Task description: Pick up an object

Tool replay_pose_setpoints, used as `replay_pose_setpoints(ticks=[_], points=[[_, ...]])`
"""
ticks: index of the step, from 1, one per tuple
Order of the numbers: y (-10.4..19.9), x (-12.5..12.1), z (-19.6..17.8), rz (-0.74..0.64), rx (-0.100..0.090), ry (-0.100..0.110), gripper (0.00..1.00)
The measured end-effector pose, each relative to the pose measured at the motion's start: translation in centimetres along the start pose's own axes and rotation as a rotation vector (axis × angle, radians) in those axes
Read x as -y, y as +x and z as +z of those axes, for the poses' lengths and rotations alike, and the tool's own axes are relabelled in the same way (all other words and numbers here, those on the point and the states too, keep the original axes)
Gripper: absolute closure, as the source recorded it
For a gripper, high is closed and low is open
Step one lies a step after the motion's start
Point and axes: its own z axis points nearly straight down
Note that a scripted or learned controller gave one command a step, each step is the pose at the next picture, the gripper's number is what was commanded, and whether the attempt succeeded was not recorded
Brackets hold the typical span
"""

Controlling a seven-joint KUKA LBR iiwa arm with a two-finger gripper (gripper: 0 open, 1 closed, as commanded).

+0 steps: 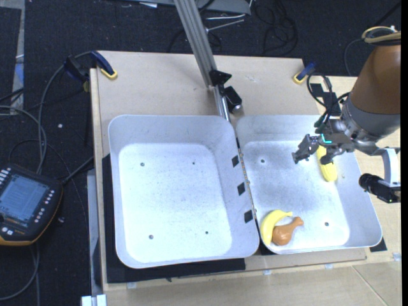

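My gripper (pixel 313 149) hangs over the far right part of the right bin (pixel 299 193), at the end of the grey and orange arm (pixel 376 91). A small yellow object (pixel 328 171) lies right by the gripper, on its right and slightly nearer side; whether it touches the gripper I cannot tell. At the near left corner of the same bin, a yellow banana (pixel 272 220) curls around a brown drumstick-shaped piece (pixel 285 231).
The left bin (pixel 169 190) stands beside the right one, sharing a raised middle rim with black clips (pixel 242 187). A slanted metal pole (pixel 201 43) rises behind the bins. A handheld pendant (pixel 22 203) and cables lie off the bench to the left.
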Motion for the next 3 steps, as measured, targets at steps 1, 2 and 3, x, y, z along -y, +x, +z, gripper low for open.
replay_pose_setpoints(ticks=[1,2,3], points=[[0.0,0.0,0.0,0.0,0.0,0.0,0.0],[-0.3,0.1,6.3,0.0,-0.001,0.005,0.0],[0.2,0.0,12.5,0.0,-0.001,0.005,0.0]])
